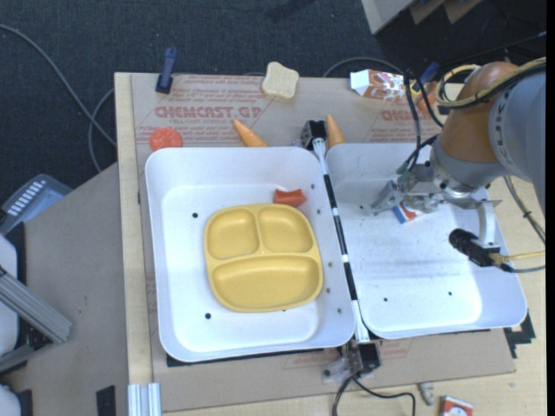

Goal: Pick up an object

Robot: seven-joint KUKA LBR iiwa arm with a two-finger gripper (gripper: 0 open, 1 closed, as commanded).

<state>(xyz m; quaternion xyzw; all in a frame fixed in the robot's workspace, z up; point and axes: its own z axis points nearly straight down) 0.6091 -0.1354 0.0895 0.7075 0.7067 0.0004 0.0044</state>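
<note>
Yellow plate (262,256) sits in the left bin (173,232). In the right bin (434,310), toward twelve o'clock, the gripper (401,199) hangs just above a small red-and-blue object (406,214); its grip I cannot tell.

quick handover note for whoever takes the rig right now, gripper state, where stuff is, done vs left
Gripper: low in the right bin, over a small red and blue object; no grasp can be seen.
Left bin: yellow divided plate, small orange piece by its far edge.
On the board behind the bins: bread slice, carrot, red disc, blue clip.
Done: nothing lifted.
Left: grasp and raise one object.
</note>
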